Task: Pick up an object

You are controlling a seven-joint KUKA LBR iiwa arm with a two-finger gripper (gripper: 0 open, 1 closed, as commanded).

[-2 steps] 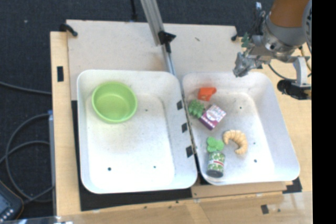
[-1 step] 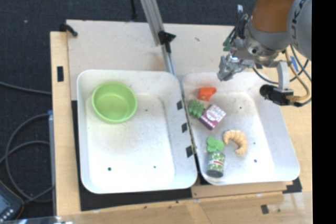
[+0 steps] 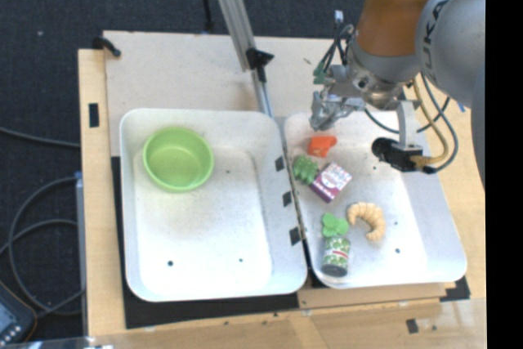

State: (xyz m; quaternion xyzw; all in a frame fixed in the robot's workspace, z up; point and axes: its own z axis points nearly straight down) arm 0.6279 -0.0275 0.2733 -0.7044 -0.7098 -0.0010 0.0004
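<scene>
My gripper (image 3: pixel 322 120) hangs over the far left corner of the right bin (image 3: pixel 425 217), just above and behind a small orange object (image 3: pixel 321 145). Nothing shows between its tips. In front of the orange object lie a green toy (image 3: pixel 305 169) and a purple and white box (image 3: pixel 330 181). Nearer the front sit a tan croissant-shaped toy (image 3: pixel 367 220) and a dark bottle with a green cap (image 3: pixel 335 245).
A green bowl (image 3: pixel 178 159) stands in the far left part of the left bin (image 3: pixel 204 257). A slanted metal pole (image 3: pixel 237 20) rises behind the bins, close to the gripper's left. A black cable connector (image 3: pixel 396 153) hangs over the right bin.
</scene>
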